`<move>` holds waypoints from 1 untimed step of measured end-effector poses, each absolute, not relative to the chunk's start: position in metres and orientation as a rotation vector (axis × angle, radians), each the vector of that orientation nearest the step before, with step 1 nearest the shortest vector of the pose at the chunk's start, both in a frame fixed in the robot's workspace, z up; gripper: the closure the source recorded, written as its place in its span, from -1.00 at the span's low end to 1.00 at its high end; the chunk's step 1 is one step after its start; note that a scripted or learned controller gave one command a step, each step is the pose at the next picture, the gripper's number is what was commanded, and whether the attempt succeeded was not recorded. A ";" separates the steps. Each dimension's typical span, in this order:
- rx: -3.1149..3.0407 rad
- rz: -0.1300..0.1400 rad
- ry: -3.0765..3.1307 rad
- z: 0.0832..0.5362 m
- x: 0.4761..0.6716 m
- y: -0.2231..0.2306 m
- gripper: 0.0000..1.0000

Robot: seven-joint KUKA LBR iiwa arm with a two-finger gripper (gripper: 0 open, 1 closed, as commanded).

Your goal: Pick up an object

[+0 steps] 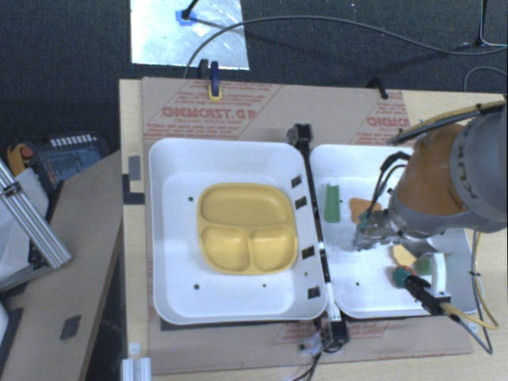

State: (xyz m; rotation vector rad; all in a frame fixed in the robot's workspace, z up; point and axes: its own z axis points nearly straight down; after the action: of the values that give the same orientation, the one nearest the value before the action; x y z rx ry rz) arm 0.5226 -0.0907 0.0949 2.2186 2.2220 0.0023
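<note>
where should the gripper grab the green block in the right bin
Across its narrow width, near the middle, coming straight down from above. The green block lies flat on the right bin, a slim strip running up and down the view, with bare floor on both long sides for the fingers.

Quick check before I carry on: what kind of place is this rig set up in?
Probably a robotics lab: a bench with two white bins, a yellow divided tray in the left one, loose cables on dark carpet, and the gripper down in the right bin.

A divided tray (242,228) lay in my left bin (171,213); my pincer (367,235) hung inside the right bin (349,300), beside a flat block (332,202).
</note>
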 end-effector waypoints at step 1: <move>2.214 0.006 2.221 0.157 0.519 -0.094 1.00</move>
State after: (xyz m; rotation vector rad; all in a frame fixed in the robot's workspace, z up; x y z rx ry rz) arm 0.5188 -0.0937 0.1568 2.2141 2.2208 0.0063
